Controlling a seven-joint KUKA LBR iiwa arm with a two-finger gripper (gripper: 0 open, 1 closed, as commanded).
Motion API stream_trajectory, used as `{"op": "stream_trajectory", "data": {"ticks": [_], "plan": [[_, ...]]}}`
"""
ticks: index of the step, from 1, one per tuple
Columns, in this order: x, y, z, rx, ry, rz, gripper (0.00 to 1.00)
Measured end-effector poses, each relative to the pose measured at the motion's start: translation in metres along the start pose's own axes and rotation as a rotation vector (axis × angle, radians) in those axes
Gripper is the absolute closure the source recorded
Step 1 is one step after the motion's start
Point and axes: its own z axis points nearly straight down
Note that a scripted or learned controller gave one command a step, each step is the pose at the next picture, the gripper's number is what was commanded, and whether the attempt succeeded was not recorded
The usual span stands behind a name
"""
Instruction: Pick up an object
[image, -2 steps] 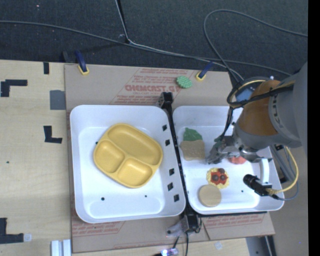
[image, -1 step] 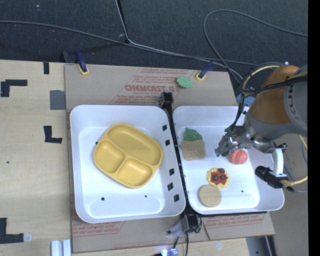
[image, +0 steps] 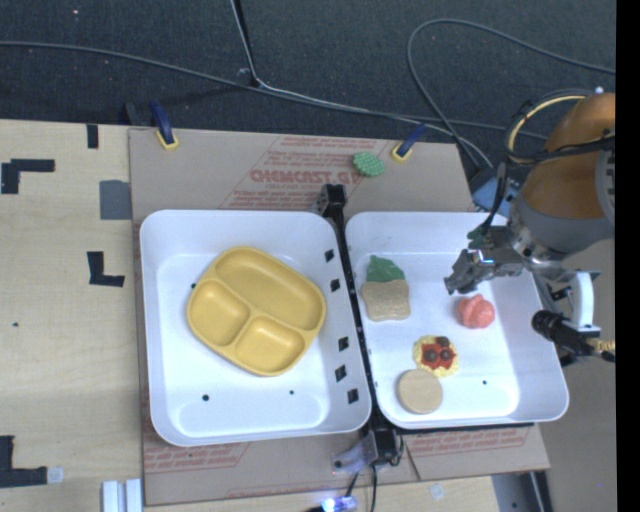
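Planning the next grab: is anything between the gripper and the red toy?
Nothing visible. The gripper hangs just up-left of the red toy in the right bin, with bare white floor between them.

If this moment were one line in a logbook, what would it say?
pincer: over right bin, just above red piece | grasp: none seen | left bin: yellow tray

We look down from one fixed camera above the bench (image: 60, 300), tilted slightly, far enough to take in both white bins (image: 160, 330) whole; the arm (image: 570, 190) enters from three o'clock.
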Motion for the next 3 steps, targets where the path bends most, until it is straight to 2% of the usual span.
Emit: {"op": "stream_trajectory", "data": {"ticks": [1,3], "plan": [[0.0,0.001,-0.029,0.004,0.001,0.001,1.0],[0.1,-0.007,-0.032,0.007,0.001,-0.003,1.0]]}}
